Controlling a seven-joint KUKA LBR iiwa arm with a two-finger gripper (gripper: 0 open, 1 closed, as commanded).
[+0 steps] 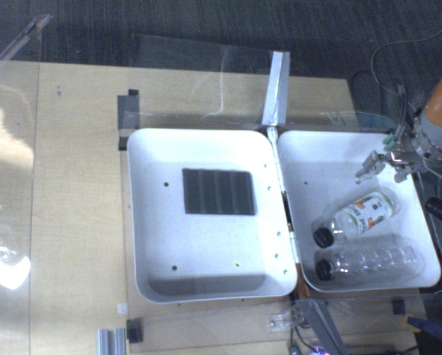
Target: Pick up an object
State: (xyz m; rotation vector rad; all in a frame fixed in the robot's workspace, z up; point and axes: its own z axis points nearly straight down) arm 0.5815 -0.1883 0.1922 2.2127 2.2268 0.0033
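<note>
Labelled bottle [360,217] just below claw [383,163], apart

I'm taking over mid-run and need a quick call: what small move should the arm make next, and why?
Probably shift the gripper toward the view's bottom left until it is over the labelled bottle. The gripper sits over the right bin near its far right side, holding nothing, while that bottle lies closer to it than the clear bottle.

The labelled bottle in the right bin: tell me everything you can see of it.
The labelled bottle is clear plastic with a black cap and a white label printed in orange and green. It lies on its side on the floor of the right bin, cap toward the left bin. A second, unlabelled clear bottle lies just below it. The gripper hangs above it, not touching.
</note>
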